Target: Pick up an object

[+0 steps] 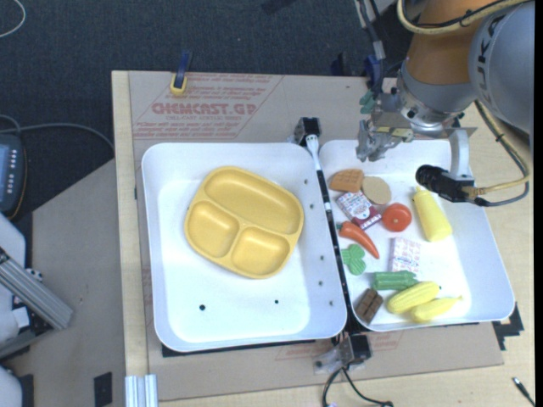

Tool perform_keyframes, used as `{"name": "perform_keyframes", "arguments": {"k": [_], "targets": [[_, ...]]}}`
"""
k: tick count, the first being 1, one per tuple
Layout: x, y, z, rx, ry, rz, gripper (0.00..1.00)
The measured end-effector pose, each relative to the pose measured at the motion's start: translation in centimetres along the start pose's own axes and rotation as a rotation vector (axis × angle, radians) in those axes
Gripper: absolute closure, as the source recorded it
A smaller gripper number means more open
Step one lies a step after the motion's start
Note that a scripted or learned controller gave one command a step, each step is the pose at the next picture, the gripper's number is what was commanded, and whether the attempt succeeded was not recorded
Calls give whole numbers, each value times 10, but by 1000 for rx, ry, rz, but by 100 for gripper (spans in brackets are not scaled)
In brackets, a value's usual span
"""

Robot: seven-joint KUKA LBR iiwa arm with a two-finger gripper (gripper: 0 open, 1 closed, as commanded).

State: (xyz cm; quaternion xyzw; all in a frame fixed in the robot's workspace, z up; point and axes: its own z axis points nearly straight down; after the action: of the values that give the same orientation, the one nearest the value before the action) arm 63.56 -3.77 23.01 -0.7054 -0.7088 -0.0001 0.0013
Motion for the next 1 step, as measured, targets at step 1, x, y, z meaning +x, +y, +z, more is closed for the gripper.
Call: {"name": "perform_keyframes", "arguments": {"k": [1], "targets": [[55, -6, 11, 2, 1, -1, 100]]}}
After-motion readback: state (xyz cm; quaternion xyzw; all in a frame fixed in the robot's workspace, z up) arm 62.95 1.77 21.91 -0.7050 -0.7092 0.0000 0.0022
